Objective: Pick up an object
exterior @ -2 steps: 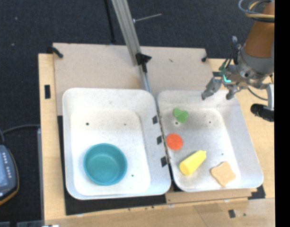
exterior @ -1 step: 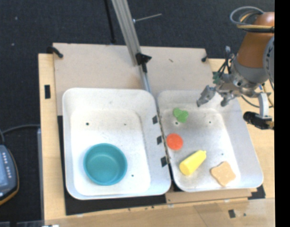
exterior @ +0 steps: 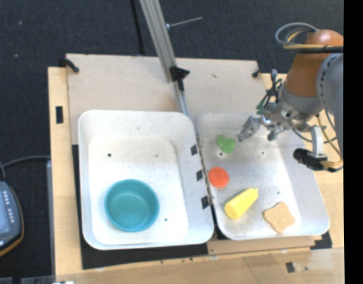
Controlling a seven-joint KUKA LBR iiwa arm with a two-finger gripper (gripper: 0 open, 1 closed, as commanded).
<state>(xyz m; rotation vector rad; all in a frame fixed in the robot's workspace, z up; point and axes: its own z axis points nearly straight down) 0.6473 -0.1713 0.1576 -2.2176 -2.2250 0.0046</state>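
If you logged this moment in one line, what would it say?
gripper: open, above right bin, holding nothing | nearest: green piece | teal bowl: left bin

I see open floor across the right bin around my pincer, with the green piece just beside it. The orange ball, yellow block and tan piece crowd the near end. A slanted metal pole seems to overhang the bins' divide.

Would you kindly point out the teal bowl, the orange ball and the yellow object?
teal bowl [exterior: 131,205], camera view, inner floor.
orange ball [exterior: 218,177], camera view, top centre.
yellow object [exterior: 240,203], camera view, mid-body.
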